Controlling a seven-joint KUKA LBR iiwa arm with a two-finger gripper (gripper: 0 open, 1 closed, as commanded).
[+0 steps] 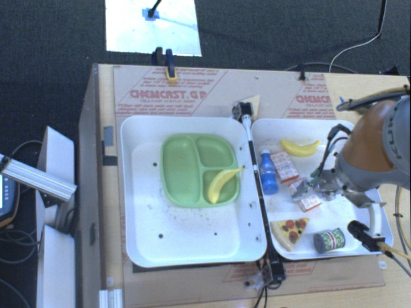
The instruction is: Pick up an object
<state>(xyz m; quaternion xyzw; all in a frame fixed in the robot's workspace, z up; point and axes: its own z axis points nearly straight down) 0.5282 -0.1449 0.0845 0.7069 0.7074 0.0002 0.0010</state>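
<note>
A: What lies in the right bin (379,233)?

B: A banana (300,147) near the far wall; a blue bottle (268,174) against the divider (254,172); a red-and-white packet (284,167) beside it; a pizza slice (290,230) and a green can (330,240) along the near edge; a small red carton (310,202) in the middle, right at the gripper (313,188).

A: And the left bin (138,204)?

B: A green divided plate (192,169) with a second banana (221,182) on it; bare floor in front of the plate.

A: Room to move?

B: Tight around the carton; the floor between the can and the packet is open.

A: The arm (376,143)?

B: It reaches in from the right, bent low over the bin; whether the gripper is clenched or released, I cannot tell.
</note>
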